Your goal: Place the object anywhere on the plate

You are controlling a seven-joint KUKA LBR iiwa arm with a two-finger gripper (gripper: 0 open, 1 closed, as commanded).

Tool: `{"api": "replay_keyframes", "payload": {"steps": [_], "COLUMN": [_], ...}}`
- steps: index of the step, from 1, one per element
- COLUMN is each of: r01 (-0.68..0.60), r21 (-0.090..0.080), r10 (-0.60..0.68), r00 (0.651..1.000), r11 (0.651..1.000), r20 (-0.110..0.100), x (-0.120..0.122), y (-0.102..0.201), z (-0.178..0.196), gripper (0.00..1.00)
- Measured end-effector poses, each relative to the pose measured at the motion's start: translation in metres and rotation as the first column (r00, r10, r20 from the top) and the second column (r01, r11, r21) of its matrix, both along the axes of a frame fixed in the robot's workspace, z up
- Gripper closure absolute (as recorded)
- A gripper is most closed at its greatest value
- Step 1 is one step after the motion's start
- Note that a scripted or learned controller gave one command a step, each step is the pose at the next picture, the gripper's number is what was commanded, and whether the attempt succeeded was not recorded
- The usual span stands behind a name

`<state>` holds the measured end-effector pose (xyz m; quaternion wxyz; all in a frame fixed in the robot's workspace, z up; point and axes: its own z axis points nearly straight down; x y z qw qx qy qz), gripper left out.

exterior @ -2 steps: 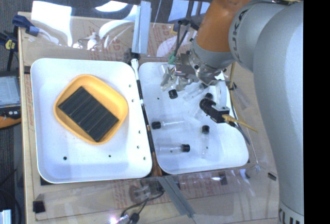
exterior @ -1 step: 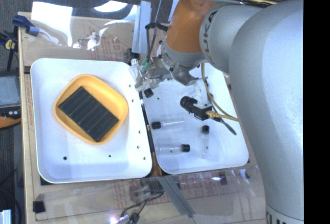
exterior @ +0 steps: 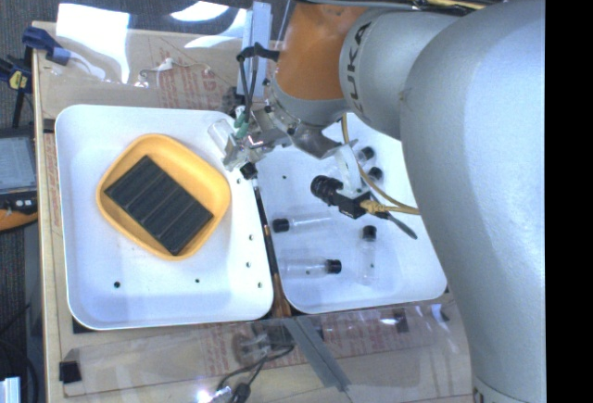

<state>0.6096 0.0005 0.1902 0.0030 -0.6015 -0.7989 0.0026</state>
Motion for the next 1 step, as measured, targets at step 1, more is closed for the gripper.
{"api": "replay_keyframes", "payload": {"steps": [1], "r01": [0.001], "r21": [0.0], "r10": [-0.001], "r00": [1.0], "r11": [1.0], "r20": [0.0], "x": [0.0001], "y": [-0.0004], "z": [0.0001], "gripper": [0.0]}}
